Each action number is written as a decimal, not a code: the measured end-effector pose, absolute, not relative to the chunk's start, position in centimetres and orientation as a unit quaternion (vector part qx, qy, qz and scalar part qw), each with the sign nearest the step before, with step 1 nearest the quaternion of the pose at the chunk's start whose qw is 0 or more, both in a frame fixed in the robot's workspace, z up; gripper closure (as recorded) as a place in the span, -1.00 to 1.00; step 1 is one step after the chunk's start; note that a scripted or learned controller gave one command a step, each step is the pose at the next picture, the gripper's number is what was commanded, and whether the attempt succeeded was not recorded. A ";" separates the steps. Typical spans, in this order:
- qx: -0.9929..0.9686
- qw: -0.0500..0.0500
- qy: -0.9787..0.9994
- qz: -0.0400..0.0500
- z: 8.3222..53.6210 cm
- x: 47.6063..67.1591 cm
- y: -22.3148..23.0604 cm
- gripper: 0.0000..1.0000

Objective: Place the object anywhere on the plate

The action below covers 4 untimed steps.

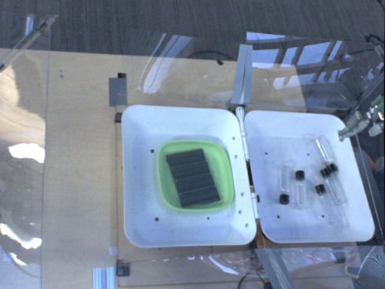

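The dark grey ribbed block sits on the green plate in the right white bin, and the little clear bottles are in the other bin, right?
Not quite. The camera view shows the dark grey ribbed block on the green plate in the left white bin; the little clear bottles with black caps lie in the right white bin.

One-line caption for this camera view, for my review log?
Dark ridged block lying on the green plate in the left bin; clear black-capped vials scattered in the right bin.

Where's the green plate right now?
The green plate sits in the middle of the left bin, with a dark ridged block lying on it.
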State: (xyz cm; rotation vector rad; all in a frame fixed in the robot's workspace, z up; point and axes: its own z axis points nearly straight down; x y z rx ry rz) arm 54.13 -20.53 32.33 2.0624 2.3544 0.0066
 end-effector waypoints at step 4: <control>0.623 0.006 0.783 0.002 33.0 59.6 -20.5 -1.00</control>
